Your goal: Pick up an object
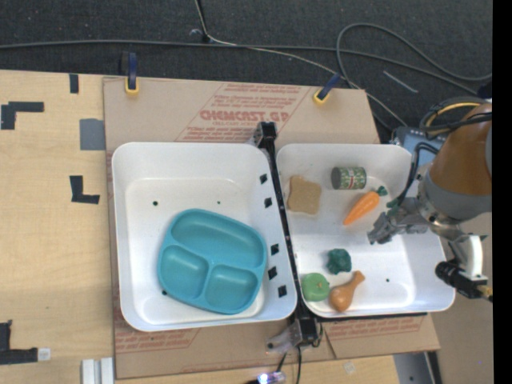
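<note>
The small toys all lie loose in the right shallow white bin (pixel 400 294), which puts every candidate for picking within the arm's reach from that side: an orange plastic carrot (pixel 362 206) lies slanted near the middle, with a small dark green tin can (pixel 349 178) on its side just above it and a flat tan slice of toy bread (pixel 304 195) to the left by the black divider (pixel 276 214). Lower down sit a dark teal lumpy toy (pixel 339 259), a light green round fruit (pixel 315 286) and a brown drumstick-shaped toy (pixel 346 290), the last two nearly touching. The tool (pixel 386 229) hangs low over the bin floor just right of the carrot's leafy end, so the carrot seems the likeliest target; nothing can be seen between its fingers, and how far apart they stand cannot be told from this slant. The can near the carrot could get nudged on approach. The left white bin (pixel 128 214) carries a turquoise divided plastic tray (pixel 212 260), well apart from the work, and both bins rest on a cardboard sheet (pixel 240 114) clamped to the counter (pixel 48 214).
</note>
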Motion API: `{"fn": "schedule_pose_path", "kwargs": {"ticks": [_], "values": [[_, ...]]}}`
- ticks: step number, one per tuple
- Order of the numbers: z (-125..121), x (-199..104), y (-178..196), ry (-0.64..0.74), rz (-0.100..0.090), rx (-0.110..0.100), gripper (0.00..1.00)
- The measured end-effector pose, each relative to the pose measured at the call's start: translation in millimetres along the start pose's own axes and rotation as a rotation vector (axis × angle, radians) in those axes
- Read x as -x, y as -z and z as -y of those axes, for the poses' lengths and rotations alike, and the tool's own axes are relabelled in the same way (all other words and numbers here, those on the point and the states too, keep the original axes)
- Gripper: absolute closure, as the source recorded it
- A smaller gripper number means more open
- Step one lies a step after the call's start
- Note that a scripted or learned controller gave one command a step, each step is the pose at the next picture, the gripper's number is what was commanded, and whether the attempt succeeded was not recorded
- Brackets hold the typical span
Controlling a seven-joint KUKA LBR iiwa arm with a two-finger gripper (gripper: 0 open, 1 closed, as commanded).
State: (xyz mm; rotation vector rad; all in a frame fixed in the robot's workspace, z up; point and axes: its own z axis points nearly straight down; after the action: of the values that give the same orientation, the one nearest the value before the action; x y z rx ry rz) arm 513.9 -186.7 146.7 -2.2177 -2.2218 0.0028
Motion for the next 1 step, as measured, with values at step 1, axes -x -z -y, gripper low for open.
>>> {"fn": "schedule_pose_path", "kwargs": {"ticks": [1], "values": [[-1.8, 2.4, 42.3, -0.001, 0.002, 0.006, 1.00]]}}
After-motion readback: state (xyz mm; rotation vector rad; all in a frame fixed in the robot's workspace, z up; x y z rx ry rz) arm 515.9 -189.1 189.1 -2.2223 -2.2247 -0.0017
